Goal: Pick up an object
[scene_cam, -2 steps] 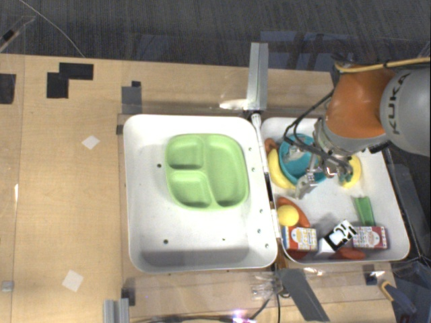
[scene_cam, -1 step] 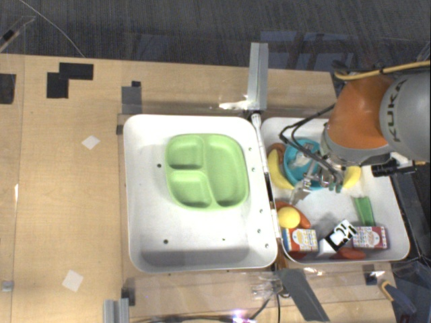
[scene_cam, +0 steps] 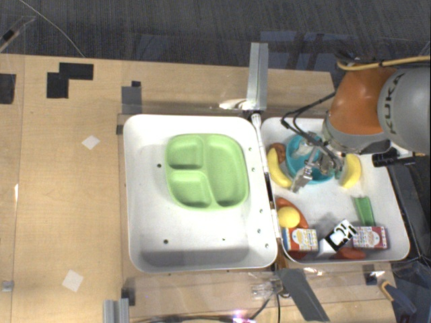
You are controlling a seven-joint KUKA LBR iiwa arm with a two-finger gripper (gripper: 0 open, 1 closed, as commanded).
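Arm is reaching in from the right, orange band above the wrist, gripper [scene_cam: 311, 169] hanging over the right bin [scene_cam: 394, 210]. Gripper is sitting right over a teal bowl [scene_cam: 296, 155] in the far part of that bin; whether it is touching the bowl is hard to tell. Cannot tell if it is spread or closed, too small and cluttered at the tip. Nothing visibly being carried.

Taking the teal bowl as landmark: a yellow banana [scene_cam: 277, 167] is lying just left of it, touching its rim. Another yellow piece [scene_cam: 351, 169] is lying just right of it. Nearer the camera from the bowl, a yellow lemon-like fruit [scene_cam: 288, 216] is resting on something red. Further toward the near edge, a small red carton [scene_cam: 300, 239], a black-and-white object [scene_cam: 341, 233], and a second carton [scene_cam: 370, 237] are lining up in a row. A green stick-shaped item [scene_cam: 364, 210] is lying near-right of the bowl.

Well left of the bowl, the left bin [scene_cam: 145, 180] is holding a green divided tray [scene_cam: 205, 170]. Both bins are sitting on the wooden table [scene_cam: 60, 200].
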